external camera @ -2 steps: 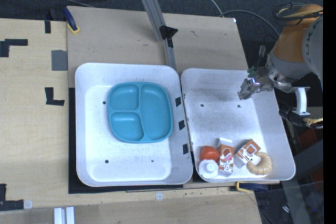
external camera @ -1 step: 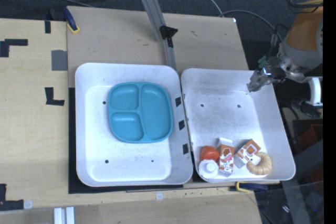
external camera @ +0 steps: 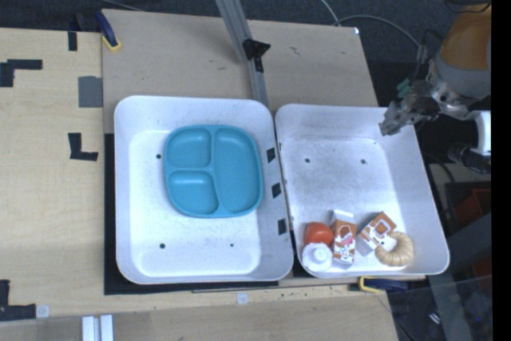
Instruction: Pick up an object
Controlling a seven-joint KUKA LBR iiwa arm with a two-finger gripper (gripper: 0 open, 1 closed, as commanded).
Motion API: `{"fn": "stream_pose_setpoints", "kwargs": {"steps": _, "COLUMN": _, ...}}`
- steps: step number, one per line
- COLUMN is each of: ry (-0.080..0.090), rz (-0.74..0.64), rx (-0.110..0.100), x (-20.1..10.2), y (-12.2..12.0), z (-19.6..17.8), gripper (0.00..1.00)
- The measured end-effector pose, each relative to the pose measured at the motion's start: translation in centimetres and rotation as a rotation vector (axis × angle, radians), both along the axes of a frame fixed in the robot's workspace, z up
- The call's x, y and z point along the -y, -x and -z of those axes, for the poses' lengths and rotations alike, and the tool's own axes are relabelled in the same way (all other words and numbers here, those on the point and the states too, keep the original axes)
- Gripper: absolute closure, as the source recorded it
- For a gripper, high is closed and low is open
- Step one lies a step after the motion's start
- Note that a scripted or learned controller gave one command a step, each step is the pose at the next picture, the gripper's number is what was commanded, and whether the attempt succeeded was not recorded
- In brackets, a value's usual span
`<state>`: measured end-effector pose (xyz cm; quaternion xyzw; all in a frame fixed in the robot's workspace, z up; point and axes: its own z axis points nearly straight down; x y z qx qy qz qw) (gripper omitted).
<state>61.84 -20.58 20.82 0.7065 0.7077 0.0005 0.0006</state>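
Small objects huddle in the near corner of the right bin (external camera: 351,172): a red-orange round piece (external camera: 318,233), a white round cap (external camera: 317,256), a small carton with orange print (external camera: 344,240), a second orange-and-white carton (external camera: 378,230) and a tan croissant-like ring (external camera: 396,250). My gripper (external camera: 394,120) hangs at the far right rim of the right bin, well away from these objects, with nothing seen in it. The arm's orange band (external camera: 467,40) shows above it at the right edge.
The left bin (external camera: 144,251) holds a blue sectioned plate (external camera: 213,170). A grey metal post (external camera: 231,8) slants down to the gap between the bins. Cables run over the brown board behind the bins.
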Motion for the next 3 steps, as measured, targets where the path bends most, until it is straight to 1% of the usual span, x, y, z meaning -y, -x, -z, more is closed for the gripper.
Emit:
{"fn": "stream_pose_setpoints", "kwargs": {"steps": 2, "ry": -0.002, "rz": -0.004, "rx": -0.003, "x": -8.8, "y": 1.6, "z": -1.2, "gripper": 1.0}}
{"fn": "stream_pose_setpoints", "kwargs": {"steps": 3, "ry": -0.001, "rz": -0.003, "rx": -0.004, "x": -13.0, "y": 3.2, "z": -1.1, "gripper": 1.0}}
